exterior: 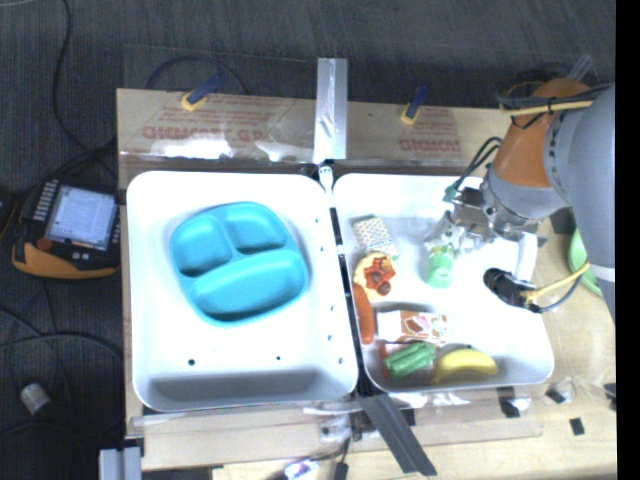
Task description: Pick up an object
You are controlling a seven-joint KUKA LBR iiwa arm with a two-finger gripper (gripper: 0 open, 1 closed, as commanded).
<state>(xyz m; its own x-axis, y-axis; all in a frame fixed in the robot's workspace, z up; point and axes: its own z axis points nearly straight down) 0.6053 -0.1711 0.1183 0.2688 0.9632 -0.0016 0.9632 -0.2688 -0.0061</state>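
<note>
Approach step: gripper [452, 230] low in right bin [540, 353], just above green bottle [440, 265]; finger spread — cannot tell. Next move: descend and close squarely on bottle.

We see robotics lab: industrial arm [590, 168] over wooden bench [300, 128], two white bins [150, 368] clamped down, teach pendant [70, 223] and loose cables [40, 338] on dark carpet [100, 18], far from fingers.

The bench [200, 128] bears two white bins [160, 368], seemingly touching along the middle.
</note>
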